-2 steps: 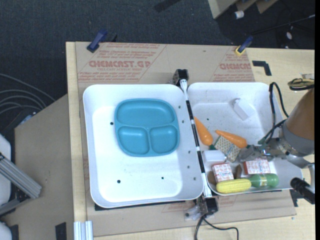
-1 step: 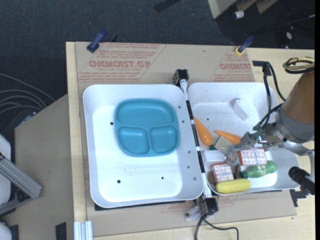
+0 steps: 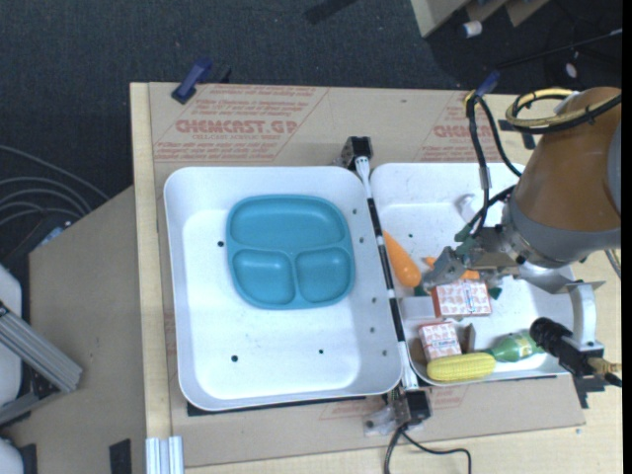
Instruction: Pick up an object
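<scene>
- Scanning from the near edge of the right bin (image 3: 390,181): a yellow corn cob (image 3: 459,367) lies along the front wall, long axis running left-right, with a green bottle-shaped item (image 3: 515,347) just beside its right end.
- Just behind the corn sits a small red-and-white box (image 3: 440,339), and behind that a larger red-and-white carton (image 3: 462,299), which lies directly under the tool.
- Gripper (image 3: 456,265) hangs low over the middle of the right bin, tip pointing left toward the divider; whether it is open or closed cannot be told from this angle, dark metal blurring against the clutter.
- Orange carrot (image 3: 400,258) lies immediately left of the gripper tip, close to it, long axis slanting from far-left to near-right alongside the divider. A small orange piece (image 3: 431,262) sits between carrot and tool.
- Judgement: carrot or carton is the likeliest target; the carrot needs a short shift leftward, jaws set across its slanted axis.
- Nothing is visibly held.
- Farther left, the left bin (image 3: 197,344) holds a blue divided plate (image 3: 291,250), well apart from the arm.
</scene>
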`<state>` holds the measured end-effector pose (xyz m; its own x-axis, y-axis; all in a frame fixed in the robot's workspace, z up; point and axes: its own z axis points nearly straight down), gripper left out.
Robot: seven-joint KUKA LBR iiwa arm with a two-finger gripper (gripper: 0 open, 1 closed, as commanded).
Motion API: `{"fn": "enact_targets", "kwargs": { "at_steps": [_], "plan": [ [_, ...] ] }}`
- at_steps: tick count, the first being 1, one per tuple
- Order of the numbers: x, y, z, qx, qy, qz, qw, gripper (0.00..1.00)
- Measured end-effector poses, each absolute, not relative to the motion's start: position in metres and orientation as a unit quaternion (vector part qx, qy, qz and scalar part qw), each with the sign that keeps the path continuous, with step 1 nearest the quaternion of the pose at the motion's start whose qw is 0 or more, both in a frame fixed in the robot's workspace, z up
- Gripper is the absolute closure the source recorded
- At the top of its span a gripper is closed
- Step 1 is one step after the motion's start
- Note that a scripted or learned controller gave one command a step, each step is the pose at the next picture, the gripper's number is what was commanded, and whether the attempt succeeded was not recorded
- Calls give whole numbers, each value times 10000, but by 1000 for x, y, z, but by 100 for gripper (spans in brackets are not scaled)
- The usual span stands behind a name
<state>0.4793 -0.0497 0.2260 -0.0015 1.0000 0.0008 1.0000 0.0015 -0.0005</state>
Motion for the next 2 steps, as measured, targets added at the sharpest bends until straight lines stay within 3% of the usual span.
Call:
{"fn": "enact_targets", "kwargs": {
  "at_steps": [2],
  "plan": [
    [479, -25, 260, -7068, -7074, -1, -3, 100]
  ]
}}
